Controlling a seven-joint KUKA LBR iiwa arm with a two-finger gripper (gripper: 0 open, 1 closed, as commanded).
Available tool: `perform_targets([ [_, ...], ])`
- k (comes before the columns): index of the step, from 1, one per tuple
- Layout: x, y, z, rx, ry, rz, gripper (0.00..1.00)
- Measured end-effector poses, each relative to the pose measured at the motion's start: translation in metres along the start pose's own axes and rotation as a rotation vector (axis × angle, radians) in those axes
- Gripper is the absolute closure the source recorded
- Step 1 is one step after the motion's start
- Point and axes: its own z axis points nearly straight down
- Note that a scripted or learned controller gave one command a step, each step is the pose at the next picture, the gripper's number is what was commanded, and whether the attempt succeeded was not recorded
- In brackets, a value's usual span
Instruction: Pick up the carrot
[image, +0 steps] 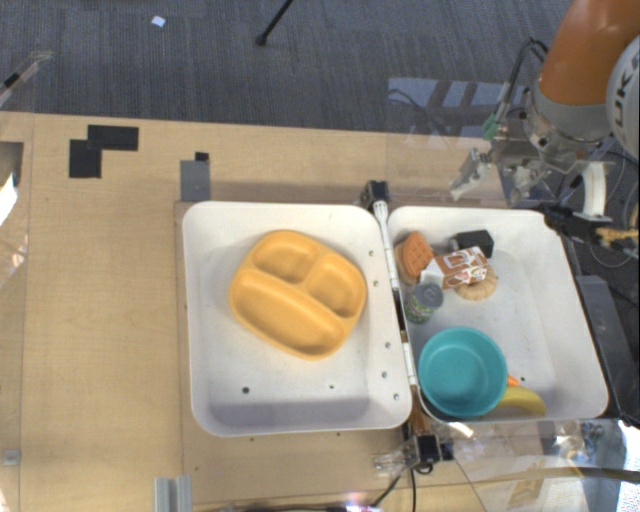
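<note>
**Carrot hides far from the tool**

The tool (500, 175) hangs on the grey arm with the orange band (585, 60), over the tabletop just past the far edge of the right white bin (585, 330). I cannot tell if the tool is apart or together. Nothing shows in its grip.

The things nearest the tool lie at the far end of that bin: a small black block (472, 241), a red and white box (462, 267) on a round tan biscuit (484, 289), a round orange-brown bun (413, 256) and a little grey can (425, 298).

The carrot (513, 381) is most likely the tiny orange tip at the near end of the same bin. It pokes out between the round teal plastic bowl (460, 370) and the yellow banana (525, 402), touching both. The bowl hides most of it, so I cannot tell which way its long side runs. Only a thin, bright orange bit can be seen.

So the carrot lies well apart from the tool, toward the camera, across the whole bin. The tool must cross the bin, and the bowl may get in the way.

The left white bin (200, 300) holds a yellow plastic plate with three parts (298, 292).
</note>
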Motion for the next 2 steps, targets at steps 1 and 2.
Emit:
perform_targets([
  [1,0.102,-0.112,0.065,0.013,0.006,0.031,0.0],
  [2,-0.017,-0.09,0.062,0.002,-0.008,-0.02,0.0],
])
